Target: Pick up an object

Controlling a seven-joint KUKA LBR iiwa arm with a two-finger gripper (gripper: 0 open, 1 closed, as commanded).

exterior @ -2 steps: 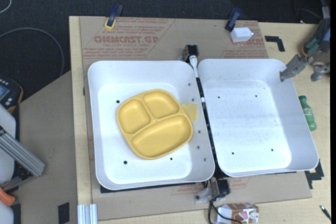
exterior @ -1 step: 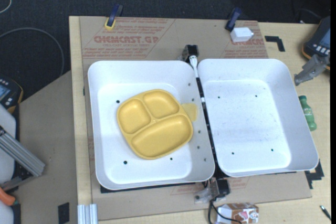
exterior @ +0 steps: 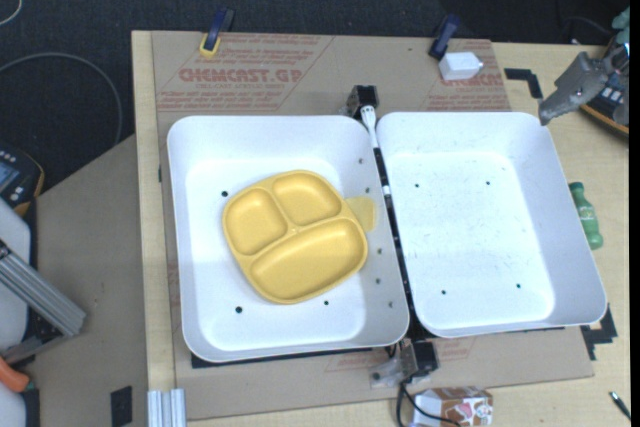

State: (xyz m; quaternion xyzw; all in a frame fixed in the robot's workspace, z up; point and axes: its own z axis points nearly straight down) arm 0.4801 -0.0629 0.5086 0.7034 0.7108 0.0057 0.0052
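The gripper (exterior: 570, 95) sits at the far right of the camera view, just outside the far right corner of the right bin (exterior: 560, 155), hanging above the counter (exterior: 300, 65); I cannot tell from this angle how it is set, and nothing is visibly carried. Directly to its left lies the right bin, a shallow white tray with speckled floor. Beyond the seam between the two bins lies the left bin (exterior: 190, 165), which holds the only candidate I see for the task: a yellow divided plate (exterior: 295, 235) with three compartments, lying flat on the bin floor, nearer the inner wall than the outer. From the gripper the plate lies well apart, leftward and toward the near side, across the whole right bin. Its long axis runs on a diagonal, from upper left to lower right in the view. I judge that the pick is not yet begun, and that the coming move calls for a long traverse left before any descent onto a rim.
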